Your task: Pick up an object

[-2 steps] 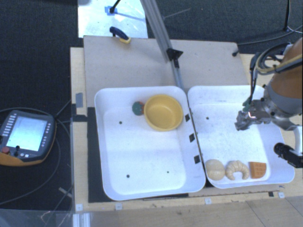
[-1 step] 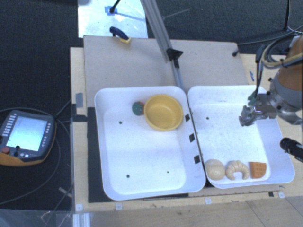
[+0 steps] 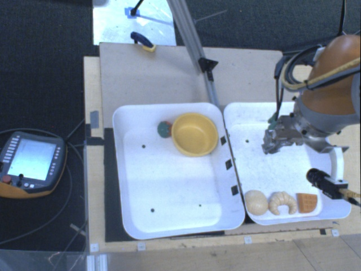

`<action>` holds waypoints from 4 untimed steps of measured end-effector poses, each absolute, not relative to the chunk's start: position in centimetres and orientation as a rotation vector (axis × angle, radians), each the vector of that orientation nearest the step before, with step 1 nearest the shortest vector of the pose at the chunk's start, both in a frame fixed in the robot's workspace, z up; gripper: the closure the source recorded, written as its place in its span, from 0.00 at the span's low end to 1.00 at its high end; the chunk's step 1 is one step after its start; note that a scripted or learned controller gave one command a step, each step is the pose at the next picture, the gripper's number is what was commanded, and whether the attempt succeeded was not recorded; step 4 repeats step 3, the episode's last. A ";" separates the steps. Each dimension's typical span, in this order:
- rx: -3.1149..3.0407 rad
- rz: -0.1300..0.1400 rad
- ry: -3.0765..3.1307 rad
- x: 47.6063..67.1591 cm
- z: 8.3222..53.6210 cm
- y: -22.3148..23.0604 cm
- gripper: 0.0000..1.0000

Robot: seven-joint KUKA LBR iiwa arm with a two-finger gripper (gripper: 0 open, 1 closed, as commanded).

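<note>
My gripper (image 3: pixel 272 143) hangs over the middle of the right bin (image 3: pixel 248 123), with nothing visibly held. Along that bin's near edge lie a pale round bun (image 3: pixel 255 201), a croissant-shaped pastry (image 3: pixel 283 202) and an orange-brown wedge (image 3: pixel 307 202). The gripper is well above and behind these three. In the left bin (image 3: pixel 141 208) a yellow bowl (image 3: pixel 194 134) sits at the back right corner. A small dark green ball (image 3: pixel 164 129) rests against the bowl's left side.
A teach pendant (image 3: pixel 31 162) lies on the floor to the left. A metal pole (image 3: pixel 192 38) slants over the bench behind the bins. A black cylinder on a white bracket (image 3: pixel 322 182) sticks out at the right bin's near right side.
</note>
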State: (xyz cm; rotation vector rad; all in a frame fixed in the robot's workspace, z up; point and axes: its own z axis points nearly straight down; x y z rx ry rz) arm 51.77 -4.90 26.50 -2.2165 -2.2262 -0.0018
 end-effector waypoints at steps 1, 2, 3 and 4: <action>-2.216 -0.001 -2.226 52.6 24.9 0.5 1.00; -2.217 -0.002 -2.225 52.7 25.1 5.0 1.00; -2.217 -0.001 -2.225 53.8 24.9 9.3 1.00; -2.217 -0.001 -2.225 53.8 24.9 9.3 1.00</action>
